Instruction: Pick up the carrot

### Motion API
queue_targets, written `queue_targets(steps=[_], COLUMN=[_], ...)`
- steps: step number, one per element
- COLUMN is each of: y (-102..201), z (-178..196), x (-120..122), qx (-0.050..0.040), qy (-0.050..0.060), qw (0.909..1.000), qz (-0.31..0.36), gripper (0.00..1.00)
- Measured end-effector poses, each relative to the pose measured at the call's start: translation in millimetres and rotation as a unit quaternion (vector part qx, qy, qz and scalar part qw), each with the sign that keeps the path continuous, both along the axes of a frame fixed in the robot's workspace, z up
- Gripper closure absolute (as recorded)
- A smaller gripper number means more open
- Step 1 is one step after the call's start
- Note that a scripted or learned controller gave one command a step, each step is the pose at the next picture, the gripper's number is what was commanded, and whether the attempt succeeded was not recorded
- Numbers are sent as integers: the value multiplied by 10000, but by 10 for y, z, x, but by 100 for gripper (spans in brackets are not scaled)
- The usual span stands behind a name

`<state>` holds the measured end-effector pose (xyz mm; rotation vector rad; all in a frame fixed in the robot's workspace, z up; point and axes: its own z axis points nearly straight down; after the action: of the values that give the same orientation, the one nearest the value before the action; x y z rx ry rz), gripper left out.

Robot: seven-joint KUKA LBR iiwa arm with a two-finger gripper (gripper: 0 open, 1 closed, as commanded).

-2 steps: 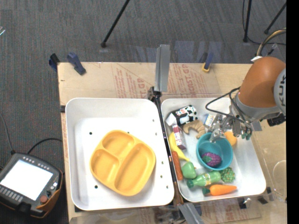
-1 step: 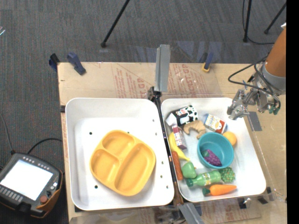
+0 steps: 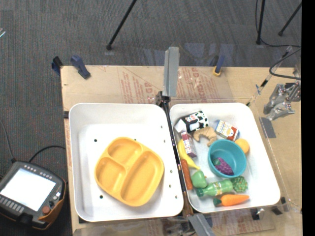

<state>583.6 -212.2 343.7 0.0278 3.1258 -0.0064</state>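
The carrot point(image 3: 234, 199), orange with a green leafy end, lies flat at the front edge of the right bin point(image 3: 263, 161), just in front of a green bottle point(image 3: 216, 187). My gripper point(image 3: 281, 103) hangs at the far right, outside the right bin and beyond its back right corner. It is well away from the carrot and nothing is visibly held in it.
The right bin also holds a teal bowl point(image 3: 227, 156) with purple grapes point(image 3: 225, 165), an orange fruit point(image 3: 242, 145), a juice box point(image 3: 226, 130), a cow-patterned carton point(image 3: 196, 121), a banana point(image 3: 186, 156) and a green pepper point(image 3: 199, 179). A yellow divided plate point(image 3: 129, 171) lies in the left bin point(image 3: 81, 132).
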Motion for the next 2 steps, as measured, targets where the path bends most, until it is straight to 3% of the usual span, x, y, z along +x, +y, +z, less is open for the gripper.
queue_targets(steps=[1,2], y=[0,0], z=[73,1488], x=[-652,-980], qx=[17,-19], qy=[61,25], qw=[9979,9832], qz=[641,1828], gripper=[100,100])
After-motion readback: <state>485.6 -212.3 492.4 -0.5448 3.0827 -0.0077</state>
